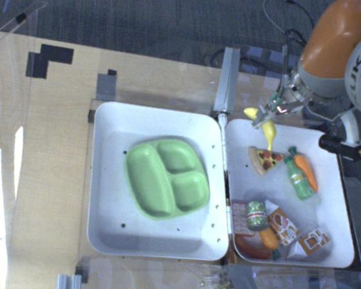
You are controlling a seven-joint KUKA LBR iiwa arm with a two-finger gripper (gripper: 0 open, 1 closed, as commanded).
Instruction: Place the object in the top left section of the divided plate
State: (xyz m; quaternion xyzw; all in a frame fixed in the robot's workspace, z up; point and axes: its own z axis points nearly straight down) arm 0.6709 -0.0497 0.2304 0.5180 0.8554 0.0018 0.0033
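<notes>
**Banana lifted at the far edge of the right bin**

The pincer (266,115) hangs over the far left corner of the right bin (346,221), its slim metal fingers closed on a yellow banana (268,128). The banana is curved and smooth, plastic-looking; one end sticks out left of the fingers and the longer part droops down toward the bin floor. Above the wrist sits the arm's glossy orange band (335,35), round and bulbous.

The divided plate (167,178) lies in the middle of the left bin (99,228). It is pale green, matte, with rounded corners and three moulded sections: one long one on the left and two smaller ones on the right.

Both bins are shallow, white and smooth, set on a pale wooden counter (49,158).

Under the banana lies a triangular pizza slice (265,160). Right of it are a green bottle (298,179) and an orange carrot (306,169), close together. At the near side cluster a small green can (256,215), a red sausage-like piece (254,248) and two printed cartons (296,234).
</notes>
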